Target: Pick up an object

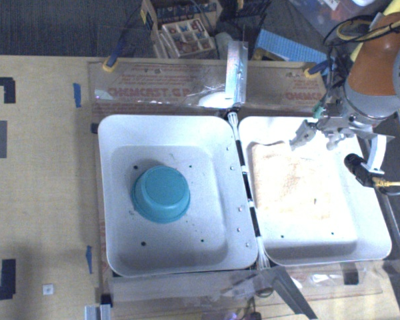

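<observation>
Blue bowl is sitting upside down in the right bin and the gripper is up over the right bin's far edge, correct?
Not quite: the camera view shows the blue bowl upside down in the left bin, not the right one. The rest holds: the gripper is over the far edge of the right bin.

A teal-blue bowl is showing against the plain white of the left bin. The right bin is showing white too, its floor carrying brownish speckled smudges. The desk is showing pale tan with black square marks and 2 short blue tape strips near the left bin.
</observation>
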{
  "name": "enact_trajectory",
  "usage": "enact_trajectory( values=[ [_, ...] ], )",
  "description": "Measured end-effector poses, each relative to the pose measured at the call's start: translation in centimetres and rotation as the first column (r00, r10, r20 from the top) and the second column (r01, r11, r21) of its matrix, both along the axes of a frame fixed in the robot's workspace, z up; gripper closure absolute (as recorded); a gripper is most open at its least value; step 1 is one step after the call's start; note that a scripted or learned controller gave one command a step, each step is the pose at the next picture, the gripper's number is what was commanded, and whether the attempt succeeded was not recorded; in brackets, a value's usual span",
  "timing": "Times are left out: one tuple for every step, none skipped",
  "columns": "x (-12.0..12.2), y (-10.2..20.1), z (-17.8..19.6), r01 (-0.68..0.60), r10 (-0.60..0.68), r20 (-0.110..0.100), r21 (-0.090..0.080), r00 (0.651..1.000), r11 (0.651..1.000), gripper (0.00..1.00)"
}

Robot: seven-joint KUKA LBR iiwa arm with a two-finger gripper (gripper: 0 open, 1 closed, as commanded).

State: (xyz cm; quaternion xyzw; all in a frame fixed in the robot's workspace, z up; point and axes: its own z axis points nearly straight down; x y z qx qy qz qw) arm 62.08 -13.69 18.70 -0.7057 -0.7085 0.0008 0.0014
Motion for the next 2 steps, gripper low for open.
enact_trajectory(
  values=[
    [-1.4, 0.0, -9.3, 0.002, -0.002, 0.006, -0.002, 1.0, 1.0, 0.0],
    [1.7, -2.5, -2.6, -0.107, 0.107, 0.005, -0.003, 0.994, 0.994, 0.0]
  ],
)
